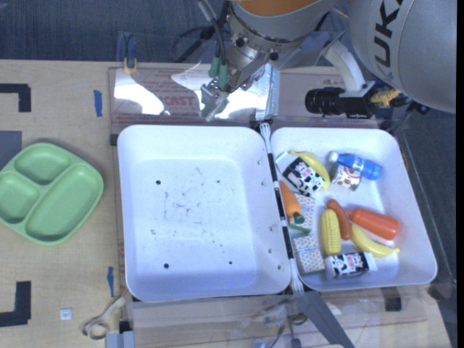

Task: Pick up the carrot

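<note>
The carrot [290,203] is a small orange piece with a green top, lying lengthwise against the left wall of the right bin [417,223], just below a cow-patterned carton [304,176]. My gripper [212,98] hangs above the bench behind the far edge of the left bin [196,140], well away from the carrot, up and to its left. Nothing shows in the gripper.
The right bin also holds a banana [310,160], a blue bottle [355,167], a corn cob [330,232], an orange bottle [375,224], another yellow fruit [375,247] and a cow-print can [346,264]. A green divided plate [47,192] lies on the bench at left.
</note>
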Tool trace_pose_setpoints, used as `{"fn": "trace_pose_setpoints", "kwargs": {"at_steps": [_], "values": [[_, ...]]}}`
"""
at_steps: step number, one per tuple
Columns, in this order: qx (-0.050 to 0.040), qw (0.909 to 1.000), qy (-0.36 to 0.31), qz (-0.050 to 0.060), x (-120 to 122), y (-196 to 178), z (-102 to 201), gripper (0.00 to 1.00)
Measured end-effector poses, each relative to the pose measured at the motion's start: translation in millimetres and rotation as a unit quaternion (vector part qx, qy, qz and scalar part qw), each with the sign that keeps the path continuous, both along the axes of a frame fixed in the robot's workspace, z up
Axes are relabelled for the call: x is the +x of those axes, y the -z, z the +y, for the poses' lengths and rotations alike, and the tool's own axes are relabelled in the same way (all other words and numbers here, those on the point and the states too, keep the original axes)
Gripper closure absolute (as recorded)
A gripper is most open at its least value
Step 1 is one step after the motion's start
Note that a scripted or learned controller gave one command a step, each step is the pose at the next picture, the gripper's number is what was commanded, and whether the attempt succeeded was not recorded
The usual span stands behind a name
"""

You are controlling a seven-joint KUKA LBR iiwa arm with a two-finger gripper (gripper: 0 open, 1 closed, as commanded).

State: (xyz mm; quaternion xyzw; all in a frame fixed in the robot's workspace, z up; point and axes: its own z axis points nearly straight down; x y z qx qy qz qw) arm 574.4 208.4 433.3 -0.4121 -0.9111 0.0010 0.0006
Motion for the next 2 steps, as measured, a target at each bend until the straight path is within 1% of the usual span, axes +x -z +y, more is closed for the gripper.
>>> {"fn": "trace_pose_setpoints", "kwargs": {"at_steps": [1, 2], "values": [[-0.0003, 0.9999, -0.016, 0.002, 25, 95, 9, 1.0], [0.0013, 0.9826, -0.186, -0.002, 87, 69, 10, 1.0]]}}
